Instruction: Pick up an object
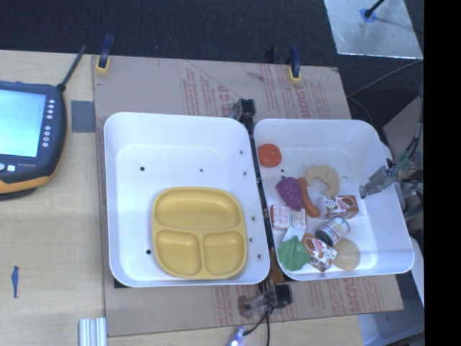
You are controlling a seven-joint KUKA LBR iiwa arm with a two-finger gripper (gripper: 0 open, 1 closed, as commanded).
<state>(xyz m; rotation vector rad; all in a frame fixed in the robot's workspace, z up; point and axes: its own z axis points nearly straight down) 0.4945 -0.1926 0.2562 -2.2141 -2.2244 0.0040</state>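
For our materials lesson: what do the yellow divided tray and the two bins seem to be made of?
Yellow tray: probably moulded plastic, matte, judging by its smooth rounded compartments. White bins, left and right: apparently glossy plastic, with soft rounded rims and faint sheen.

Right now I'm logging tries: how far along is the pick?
Nothing looks picked yet: the toys, such as the grapes and can, lie in the right bin. The gripper sits at that bin's right rim, nothing visible in it. Reaching, grasping and lifting remain.

Glossy white plastic bins (180,132) sit on matt brown cardboard (216,85).
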